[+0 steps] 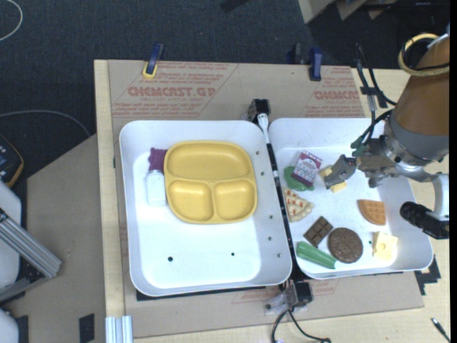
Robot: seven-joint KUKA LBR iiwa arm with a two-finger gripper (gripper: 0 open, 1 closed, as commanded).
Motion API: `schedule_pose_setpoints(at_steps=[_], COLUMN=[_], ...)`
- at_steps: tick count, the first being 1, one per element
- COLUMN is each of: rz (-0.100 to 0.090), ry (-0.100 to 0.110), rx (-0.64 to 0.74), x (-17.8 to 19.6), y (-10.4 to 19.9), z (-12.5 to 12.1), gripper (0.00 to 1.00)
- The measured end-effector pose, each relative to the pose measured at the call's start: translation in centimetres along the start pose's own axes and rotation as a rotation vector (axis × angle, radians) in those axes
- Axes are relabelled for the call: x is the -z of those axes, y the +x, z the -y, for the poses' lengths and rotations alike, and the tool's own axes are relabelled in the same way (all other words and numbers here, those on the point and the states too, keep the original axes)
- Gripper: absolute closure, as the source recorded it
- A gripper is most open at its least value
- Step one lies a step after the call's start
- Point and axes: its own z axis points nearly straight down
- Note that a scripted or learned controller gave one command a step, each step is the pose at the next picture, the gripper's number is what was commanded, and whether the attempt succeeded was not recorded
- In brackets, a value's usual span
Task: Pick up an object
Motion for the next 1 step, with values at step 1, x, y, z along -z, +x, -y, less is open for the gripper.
schedule_pose_setpoints(at_steps=[1], rz=[0.002], ry=[-0.013], rx=[0.002], x=[0.62], y=[0.0], z=[-0.24], gripper=[0.0])
